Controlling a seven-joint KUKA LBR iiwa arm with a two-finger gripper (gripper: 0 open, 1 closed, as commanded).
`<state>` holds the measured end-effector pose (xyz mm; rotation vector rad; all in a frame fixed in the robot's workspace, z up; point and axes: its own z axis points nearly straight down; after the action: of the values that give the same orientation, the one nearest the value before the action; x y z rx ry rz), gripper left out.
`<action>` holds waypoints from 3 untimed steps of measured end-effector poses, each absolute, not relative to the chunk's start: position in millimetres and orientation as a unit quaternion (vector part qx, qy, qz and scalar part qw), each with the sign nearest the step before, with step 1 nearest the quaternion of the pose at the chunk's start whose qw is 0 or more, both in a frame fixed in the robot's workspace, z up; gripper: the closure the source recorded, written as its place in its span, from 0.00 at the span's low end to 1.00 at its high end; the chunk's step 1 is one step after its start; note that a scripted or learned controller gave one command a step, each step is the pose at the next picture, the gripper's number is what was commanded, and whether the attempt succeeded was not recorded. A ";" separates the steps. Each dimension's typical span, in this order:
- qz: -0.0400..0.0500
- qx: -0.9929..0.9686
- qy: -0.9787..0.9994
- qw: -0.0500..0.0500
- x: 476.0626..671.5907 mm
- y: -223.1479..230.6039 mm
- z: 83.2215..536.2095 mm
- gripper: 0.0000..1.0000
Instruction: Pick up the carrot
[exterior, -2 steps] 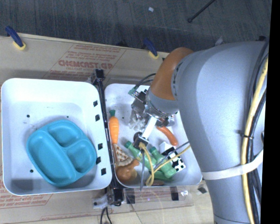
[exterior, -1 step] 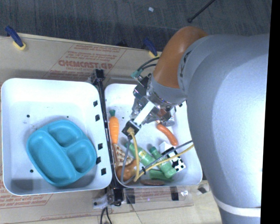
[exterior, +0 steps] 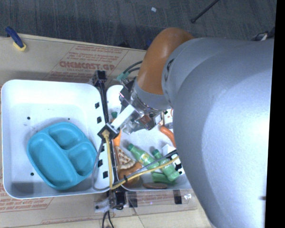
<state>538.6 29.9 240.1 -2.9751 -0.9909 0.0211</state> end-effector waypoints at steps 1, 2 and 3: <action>0.007 -0.972 -0.234 0.003 497.3 62.3 189.7 1.00; 0.004 -0.993 -0.118 0.000 476.0 76.1 242.0 1.00; 0.007 -0.992 -0.123 0.000 474.9 114.1 205.4 1.00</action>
<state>474.9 114.1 205.4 -3.1179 -0.3859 0.0209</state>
